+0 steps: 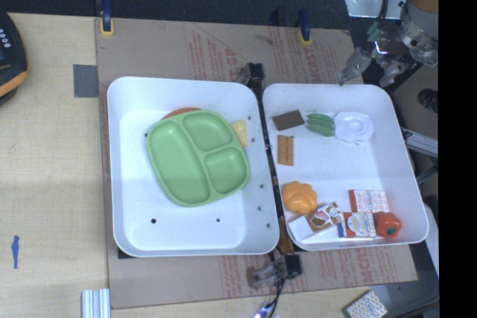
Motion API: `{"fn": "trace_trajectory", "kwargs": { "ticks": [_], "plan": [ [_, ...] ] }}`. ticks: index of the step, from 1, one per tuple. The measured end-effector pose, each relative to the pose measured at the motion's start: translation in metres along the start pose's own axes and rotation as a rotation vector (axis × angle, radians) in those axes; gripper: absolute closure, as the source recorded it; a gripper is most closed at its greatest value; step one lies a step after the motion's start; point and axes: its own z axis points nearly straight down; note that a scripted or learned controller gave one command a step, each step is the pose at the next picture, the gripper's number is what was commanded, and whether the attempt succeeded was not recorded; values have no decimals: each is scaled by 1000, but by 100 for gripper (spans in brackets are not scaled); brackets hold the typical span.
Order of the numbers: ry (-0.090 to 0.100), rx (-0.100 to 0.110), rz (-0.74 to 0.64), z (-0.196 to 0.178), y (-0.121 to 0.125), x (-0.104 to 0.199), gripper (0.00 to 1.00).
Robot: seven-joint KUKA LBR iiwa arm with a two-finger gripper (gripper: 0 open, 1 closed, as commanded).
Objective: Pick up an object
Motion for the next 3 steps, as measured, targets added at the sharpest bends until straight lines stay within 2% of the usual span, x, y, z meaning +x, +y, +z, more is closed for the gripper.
{"fn": "trace_trajectory", "kwargs": {
  "ticks": [1,2,3],
  "plan": [
    [0,3,-3,57,3,58,0],
    [-1,-10,0,166,7,53,0],
    [-2,-6,3,172,5,9,0]
  ]
}}
